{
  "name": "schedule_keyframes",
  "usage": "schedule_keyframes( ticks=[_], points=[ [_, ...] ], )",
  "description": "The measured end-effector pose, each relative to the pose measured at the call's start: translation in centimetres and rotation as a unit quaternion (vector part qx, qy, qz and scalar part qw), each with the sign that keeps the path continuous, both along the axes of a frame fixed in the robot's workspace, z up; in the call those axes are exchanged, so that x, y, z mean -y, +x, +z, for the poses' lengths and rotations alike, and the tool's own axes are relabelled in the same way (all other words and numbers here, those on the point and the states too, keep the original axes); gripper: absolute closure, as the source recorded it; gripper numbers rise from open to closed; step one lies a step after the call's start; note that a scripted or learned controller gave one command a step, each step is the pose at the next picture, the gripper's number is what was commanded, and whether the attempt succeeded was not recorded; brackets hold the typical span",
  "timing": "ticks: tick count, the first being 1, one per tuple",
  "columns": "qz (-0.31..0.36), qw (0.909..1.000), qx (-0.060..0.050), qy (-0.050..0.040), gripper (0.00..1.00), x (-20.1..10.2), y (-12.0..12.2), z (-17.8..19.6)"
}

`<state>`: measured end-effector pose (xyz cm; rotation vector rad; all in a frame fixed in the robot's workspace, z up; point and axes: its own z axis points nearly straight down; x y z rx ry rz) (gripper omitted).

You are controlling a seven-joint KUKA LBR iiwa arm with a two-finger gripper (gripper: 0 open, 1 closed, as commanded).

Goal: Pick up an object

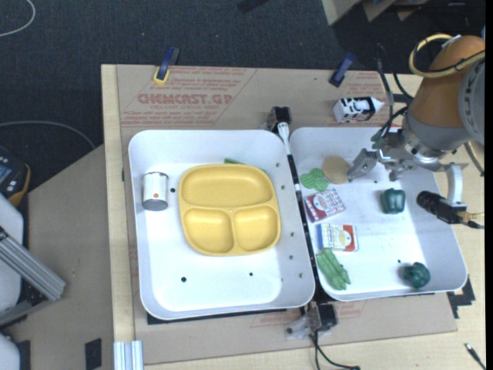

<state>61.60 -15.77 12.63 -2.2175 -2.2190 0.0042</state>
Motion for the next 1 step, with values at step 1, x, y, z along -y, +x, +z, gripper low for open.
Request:
schedule_keyframes(
  ticks=[1],
  points=[
    [0.000,1.0000,0.000,0.0000,0.00,-0.09,-0.04,-4.37]
  ],
)
